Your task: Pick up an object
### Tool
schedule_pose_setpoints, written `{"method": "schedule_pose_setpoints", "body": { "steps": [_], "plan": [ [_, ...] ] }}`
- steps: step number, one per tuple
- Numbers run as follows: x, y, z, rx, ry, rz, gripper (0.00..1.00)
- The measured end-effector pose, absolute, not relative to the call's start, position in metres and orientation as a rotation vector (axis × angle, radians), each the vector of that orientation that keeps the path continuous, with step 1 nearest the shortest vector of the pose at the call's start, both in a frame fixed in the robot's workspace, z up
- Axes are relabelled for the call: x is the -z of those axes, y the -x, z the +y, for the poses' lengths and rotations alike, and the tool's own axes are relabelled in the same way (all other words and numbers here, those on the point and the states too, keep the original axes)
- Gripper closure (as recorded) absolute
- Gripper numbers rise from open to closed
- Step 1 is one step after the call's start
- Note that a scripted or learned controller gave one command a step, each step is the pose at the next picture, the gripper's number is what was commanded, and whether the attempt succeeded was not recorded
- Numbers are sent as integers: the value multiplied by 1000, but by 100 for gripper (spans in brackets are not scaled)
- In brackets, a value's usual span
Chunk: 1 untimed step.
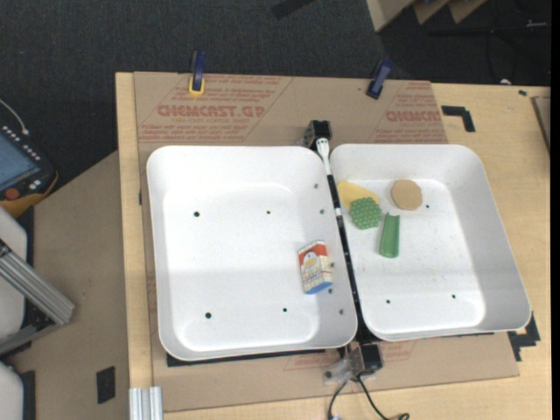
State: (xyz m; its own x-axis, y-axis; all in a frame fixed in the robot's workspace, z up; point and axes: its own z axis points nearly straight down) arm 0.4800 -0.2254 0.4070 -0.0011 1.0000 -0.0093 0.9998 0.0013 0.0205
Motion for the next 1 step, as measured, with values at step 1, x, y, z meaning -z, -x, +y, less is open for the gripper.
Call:
{"method": "schedule_pose_setpoints", "body": {
  "steps": [1],
  "plan": [
    [-269, -478, -195, 7, -2228, 2232, 100]
  ]
}}
